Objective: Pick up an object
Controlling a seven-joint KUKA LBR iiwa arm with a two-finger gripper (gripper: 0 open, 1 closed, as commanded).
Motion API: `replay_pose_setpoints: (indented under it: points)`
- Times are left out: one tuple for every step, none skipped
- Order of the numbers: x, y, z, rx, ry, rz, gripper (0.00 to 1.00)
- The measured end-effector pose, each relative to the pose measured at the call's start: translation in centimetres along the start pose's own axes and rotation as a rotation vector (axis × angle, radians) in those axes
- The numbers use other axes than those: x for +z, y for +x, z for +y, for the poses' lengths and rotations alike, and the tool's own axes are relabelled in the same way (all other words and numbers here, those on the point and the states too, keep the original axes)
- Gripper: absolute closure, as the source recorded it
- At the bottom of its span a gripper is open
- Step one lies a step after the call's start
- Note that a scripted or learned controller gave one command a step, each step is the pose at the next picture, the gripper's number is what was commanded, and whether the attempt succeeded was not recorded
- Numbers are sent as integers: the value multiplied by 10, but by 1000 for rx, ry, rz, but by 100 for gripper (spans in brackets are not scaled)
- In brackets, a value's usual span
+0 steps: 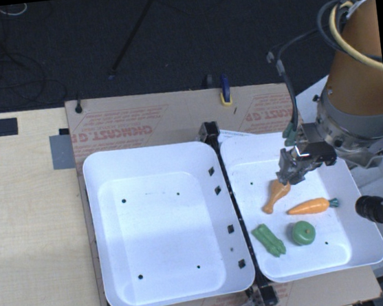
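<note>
Right bin (pixel 369 248): the claw (pixel 292 171) stands at the upper end of an orange drumstick-shaped toy (pixel 275 194); its state cannot be told. At the toy's 4 o'clock lies a carrot (pixel 312 206); at 6 o'clock, a green pod (pixel 268 240) and a round green piece (pixel 303 233).

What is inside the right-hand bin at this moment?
The right bin holds an orange drumstick-shaped toy, a carrot, a long green vegetable and a round green piece. The gripper covers the drumstick toy's upper end.
</note>
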State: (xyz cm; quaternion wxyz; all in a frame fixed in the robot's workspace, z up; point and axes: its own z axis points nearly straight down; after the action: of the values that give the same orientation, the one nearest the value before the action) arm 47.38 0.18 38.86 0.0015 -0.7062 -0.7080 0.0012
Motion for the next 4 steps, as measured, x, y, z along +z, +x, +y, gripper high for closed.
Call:
replay_pose_setpoints:
  points:
    - [18, -6, 42, 3, -2, -1, 100]
    - [115, -92, 15, 1, 0, 1, 100]
    - [55, -43, 69, 1, -3, -1, 100]
    - [-61, -39, 145, 0, -11, -2, 100]
